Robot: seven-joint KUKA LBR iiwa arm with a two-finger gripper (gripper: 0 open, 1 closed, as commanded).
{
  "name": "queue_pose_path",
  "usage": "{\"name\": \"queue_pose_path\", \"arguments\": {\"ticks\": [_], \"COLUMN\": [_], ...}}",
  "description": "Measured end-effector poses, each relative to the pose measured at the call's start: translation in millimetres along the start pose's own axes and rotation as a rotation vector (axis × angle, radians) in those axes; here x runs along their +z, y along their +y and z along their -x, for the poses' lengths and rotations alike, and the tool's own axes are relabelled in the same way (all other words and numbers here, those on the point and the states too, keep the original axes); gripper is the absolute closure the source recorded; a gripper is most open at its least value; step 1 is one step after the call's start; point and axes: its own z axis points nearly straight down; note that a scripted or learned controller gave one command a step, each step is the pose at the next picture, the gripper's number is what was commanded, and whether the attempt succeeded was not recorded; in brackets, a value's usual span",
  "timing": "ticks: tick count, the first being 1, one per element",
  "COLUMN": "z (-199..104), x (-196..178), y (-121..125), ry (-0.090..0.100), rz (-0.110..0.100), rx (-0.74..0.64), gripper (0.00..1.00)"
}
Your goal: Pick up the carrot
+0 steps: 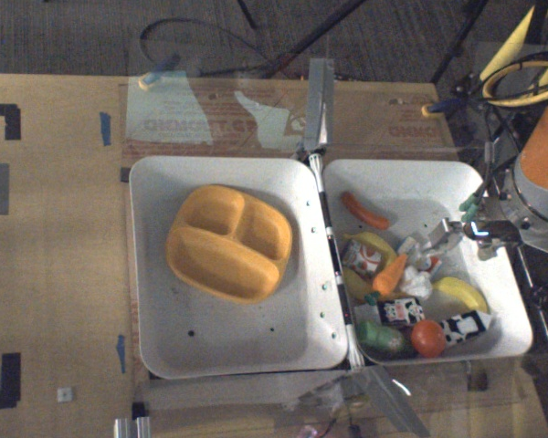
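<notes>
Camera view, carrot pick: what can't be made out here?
- Gripper: too small and blurred to tell its finger state.
- Carrot: lower end buried among neighbouring toys.
- Arm: cut off by the frame's right side.
- Small cartons: print unreadable.

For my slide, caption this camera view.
Gripper poised in the right bin above the carrot; yellow tray left.

Faint mirrored lettering on the clear sheet lying on the surface beyond the left bin, far left of the pincer, too pale and reversed to read, small cartons' printing too small to make out
</notes>
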Motion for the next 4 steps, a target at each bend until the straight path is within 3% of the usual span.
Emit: {"name": "queue_pose_path", "arguments": {"ticks": [1, 2, 3, 4], "z": [5, 15, 44, 40], "x": [127, 186, 186, 177], "y": [48, 65, 22, 18], "ry": [-0.001, -0.010, -0.007, -0.017], "rz": [0.003, 0.015, 0.024, 0.036], "rx": [-0.420, -0.561, -0.143, -0.354], "gripper": [0.00, 0.00, 0.00, 0.00]}}
